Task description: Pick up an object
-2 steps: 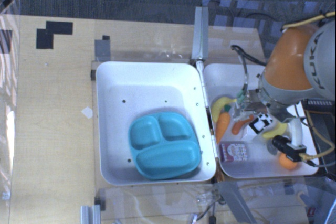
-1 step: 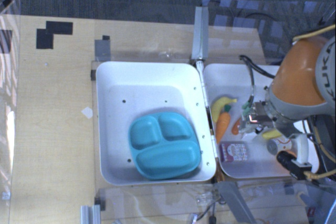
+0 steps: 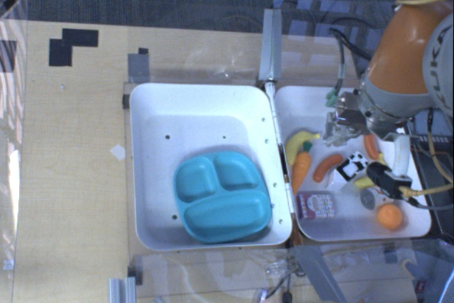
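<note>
End effector [image 3: 342, 125] hangs over the right bin [image 3: 312, 99], grip state impossible to tell, with the banana [image 3: 299, 142], carrot [image 3: 301, 168] and sausage [image 3: 328, 166] just below-left of it.

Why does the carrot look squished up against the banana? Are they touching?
Touching. In the camera view, the carrot's green top sits right against the banana's lower edge in the right bin, with no white gap between them.
</note>
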You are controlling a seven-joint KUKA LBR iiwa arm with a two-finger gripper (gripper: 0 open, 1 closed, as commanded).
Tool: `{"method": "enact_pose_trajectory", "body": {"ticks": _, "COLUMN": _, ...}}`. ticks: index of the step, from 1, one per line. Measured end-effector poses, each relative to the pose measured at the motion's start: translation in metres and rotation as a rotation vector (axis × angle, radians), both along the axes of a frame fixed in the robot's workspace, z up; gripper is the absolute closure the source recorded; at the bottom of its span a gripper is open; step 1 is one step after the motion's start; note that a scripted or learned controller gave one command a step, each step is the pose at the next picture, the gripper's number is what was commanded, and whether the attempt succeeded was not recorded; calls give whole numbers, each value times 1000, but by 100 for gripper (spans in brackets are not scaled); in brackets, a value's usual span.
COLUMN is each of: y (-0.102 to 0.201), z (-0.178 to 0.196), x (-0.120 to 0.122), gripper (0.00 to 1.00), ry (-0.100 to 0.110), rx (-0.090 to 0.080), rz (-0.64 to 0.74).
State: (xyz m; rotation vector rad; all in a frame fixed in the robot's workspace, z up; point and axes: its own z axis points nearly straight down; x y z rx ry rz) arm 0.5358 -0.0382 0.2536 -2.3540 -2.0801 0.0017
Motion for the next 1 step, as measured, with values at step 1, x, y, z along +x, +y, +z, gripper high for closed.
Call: {"method": "enact_pose_trajectory", "body": {"ticks": 1, "y": 6, "z": -72, "x": -44, "gripper": 100, "ry": 3, "rx": 1, "rz": -106}}
